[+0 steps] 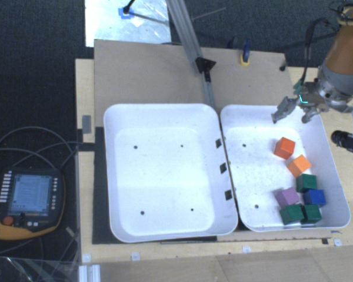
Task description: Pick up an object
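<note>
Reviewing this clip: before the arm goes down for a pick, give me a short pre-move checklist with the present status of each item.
1. Gripper open: ok, its fingers stand spread over the right bin.
2. Nothing between the fingers: ok.
3. Targets present: ok, blocks lie in the right bin, orange block nearest the gripper.
4. Gripper above a block: not ok, it hovers near the bin's far edge, apart from the orange block.
5. Orange block free to grasp: ok, it stands apart from the light orange block.
6. Height above the bin floor: cannot tell.
</note>
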